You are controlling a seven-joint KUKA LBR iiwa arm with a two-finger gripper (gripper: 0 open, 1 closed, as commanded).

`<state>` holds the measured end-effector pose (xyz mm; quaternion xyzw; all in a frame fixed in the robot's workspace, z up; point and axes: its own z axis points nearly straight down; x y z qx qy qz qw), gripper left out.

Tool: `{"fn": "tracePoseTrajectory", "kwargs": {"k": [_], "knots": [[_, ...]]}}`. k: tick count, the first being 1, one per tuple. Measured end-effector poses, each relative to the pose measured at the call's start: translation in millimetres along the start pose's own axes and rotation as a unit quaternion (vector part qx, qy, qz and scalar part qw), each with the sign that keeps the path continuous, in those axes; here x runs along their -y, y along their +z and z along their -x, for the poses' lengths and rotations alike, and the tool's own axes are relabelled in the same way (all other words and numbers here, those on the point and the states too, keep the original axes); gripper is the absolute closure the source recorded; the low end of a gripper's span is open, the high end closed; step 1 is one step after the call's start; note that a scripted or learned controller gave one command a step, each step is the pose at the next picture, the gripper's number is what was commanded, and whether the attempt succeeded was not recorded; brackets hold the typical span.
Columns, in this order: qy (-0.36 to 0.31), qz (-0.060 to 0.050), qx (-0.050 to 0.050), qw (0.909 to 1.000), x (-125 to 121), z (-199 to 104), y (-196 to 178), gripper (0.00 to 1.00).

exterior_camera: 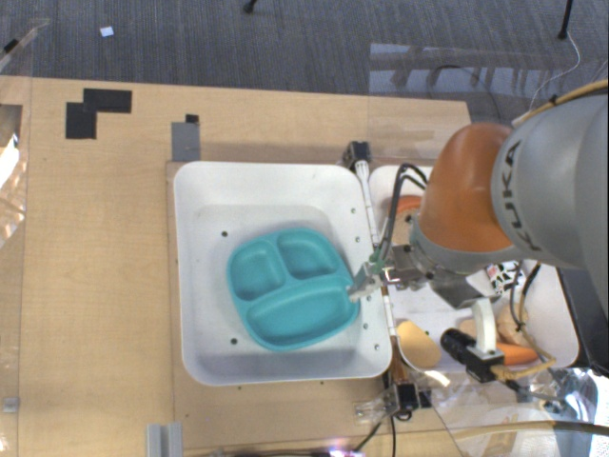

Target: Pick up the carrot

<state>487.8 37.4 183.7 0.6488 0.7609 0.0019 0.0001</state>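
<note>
The carrot (520, 355) shows as an orange, tapered shape lying low in the right bin (567, 343). It is partly covered by the robot's own hardware. My gripper (369, 281) is far to its left, down at the rim between the two bins, at the right edge of a teal divided plate (285, 288). The bulky grey and orange wrist hides most of the right bin. Nothing can be seen held in the gripper.
The teal plate lies in the left bin (200, 255). In the right bin there are a tan rounded object (417, 344), a black-and-white patterned item (504, 276) and a small orange piece (409, 206) near the top rim. Cables run along the bins' front edge.
</note>
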Motion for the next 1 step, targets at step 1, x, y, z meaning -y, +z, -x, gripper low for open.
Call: {"fn": "tracePoseTrajectory", "kwargs": {"k": [1], "knots": [[-0.002,0.004,0.001,1.0000,-2.9,1.7,-12.0,1.00]]}}
